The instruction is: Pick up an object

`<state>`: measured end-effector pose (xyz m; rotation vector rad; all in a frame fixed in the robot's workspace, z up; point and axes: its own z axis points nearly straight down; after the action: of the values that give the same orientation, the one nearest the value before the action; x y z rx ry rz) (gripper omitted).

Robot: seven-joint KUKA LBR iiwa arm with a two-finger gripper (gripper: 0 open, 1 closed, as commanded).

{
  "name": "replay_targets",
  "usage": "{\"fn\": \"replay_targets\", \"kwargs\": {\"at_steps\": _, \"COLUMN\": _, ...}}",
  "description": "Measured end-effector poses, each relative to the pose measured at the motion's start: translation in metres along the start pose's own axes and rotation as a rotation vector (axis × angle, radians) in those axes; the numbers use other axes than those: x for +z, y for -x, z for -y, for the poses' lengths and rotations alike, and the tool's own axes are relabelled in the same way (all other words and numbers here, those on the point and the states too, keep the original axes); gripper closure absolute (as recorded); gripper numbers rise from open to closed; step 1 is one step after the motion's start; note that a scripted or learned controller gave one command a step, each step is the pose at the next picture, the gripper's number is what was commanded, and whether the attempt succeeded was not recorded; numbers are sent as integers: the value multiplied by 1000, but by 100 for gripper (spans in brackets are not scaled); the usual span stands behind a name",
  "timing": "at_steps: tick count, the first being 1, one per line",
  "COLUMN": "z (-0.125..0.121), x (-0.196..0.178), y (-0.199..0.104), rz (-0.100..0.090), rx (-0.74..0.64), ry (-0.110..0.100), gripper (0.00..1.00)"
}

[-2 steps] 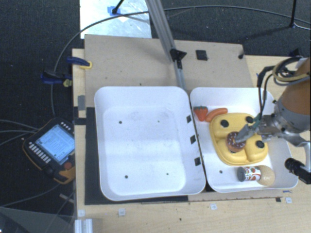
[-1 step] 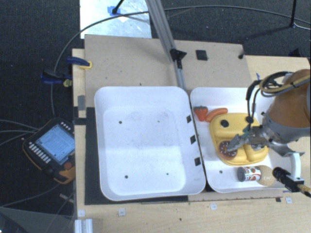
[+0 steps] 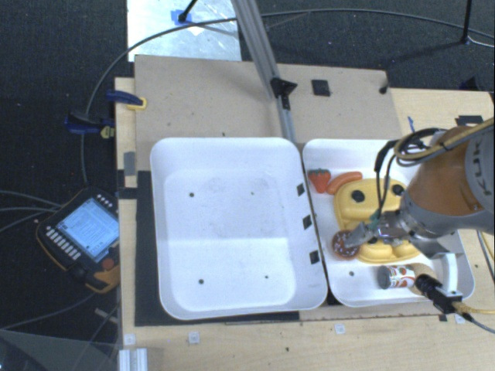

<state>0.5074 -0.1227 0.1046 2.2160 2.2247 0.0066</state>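
Overhead view, two white bins. Arm (image 3: 452, 188) reaches into right bin (image 3: 352, 294). Gripper (image 3: 370, 234) low among toys; finger opening cannot be told, grasp unclear. Yellow toy (image 3: 357, 199) touching gripper, just above and beneath. Round dark-red piece (image 3: 343, 244) just left. Orange piece (image 3: 329, 181) farther up-left. Small bottle (image 3: 396, 276) below, near bin rim.

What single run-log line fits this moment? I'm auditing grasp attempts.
arm: over right bin | gripper: low among yellow toys | grasp: unconfirmed | left bin: untouched

Two white bins (image 3: 232, 161) — one arm (image 3: 452, 188)
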Motion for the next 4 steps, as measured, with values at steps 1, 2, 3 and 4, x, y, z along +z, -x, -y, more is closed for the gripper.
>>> {"fn": "replay_targets", "kwargs": {"at_steps": 1, "z": -6, "x": 1, "y": -1, "rz": 1, "rx": -2, "ry": 16, "gripper": 0}}
{"fn": "replay_targets", "kwargs": {"at_steps": 2, "z": -9, "x": -13, "y": -2, "rz": -2, "rx": -6, "ry": 22, "gripper": 100}}
{"fn": "replay_targets", "kwargs": {"at_steps": 3, "z": -10, "x": -57, "y": -5, "rz": 3, "rx": -2, "ry": 1, "gripper": 100}}
{"fn": "replay_targets", "kwargs": {"at_steps": 4, "z": -12, "x": -108, "y": -5, "rz": 3, "rx": -2, "ry": 3, "gripper": 100}}
